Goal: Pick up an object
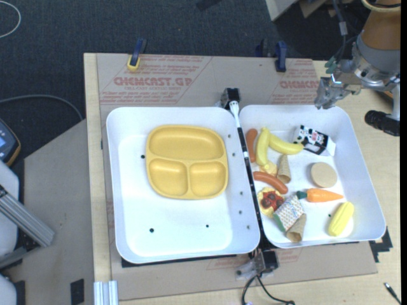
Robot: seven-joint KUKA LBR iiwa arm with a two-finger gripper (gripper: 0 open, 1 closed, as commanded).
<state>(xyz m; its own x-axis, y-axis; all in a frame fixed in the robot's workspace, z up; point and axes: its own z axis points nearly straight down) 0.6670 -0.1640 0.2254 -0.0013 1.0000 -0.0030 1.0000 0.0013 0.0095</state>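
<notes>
The desk's brown board [191, 75] reads "CHEMCAST GP" in red. The hand [327, 100] hangs above the right bin's [365, 170] far rim, its opening unclear; toy food, including a banana [283, 146], lies inside

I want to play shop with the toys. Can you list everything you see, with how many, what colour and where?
Bins: two, white, side by side on the bench.
Divided plate: one, yellow, in the left bin.
Bananas: two, yellow, top of the right bin.
Sausages: two, red-orange, near the right bin's left wall.
Carrot: one, orange with a green end, middle right.
Corn cob: one, yellow, lower right corner.
Round biscuit: one, tan, above the carrot.
Black-and-white toy: one, top right; too small to identify.
Ice cream cones: two, tan, lower middle.
Clamps: two, yellow and blue, at the board's far edge.
Gripper: one, grey, above the right bin's far edge.
</notes>
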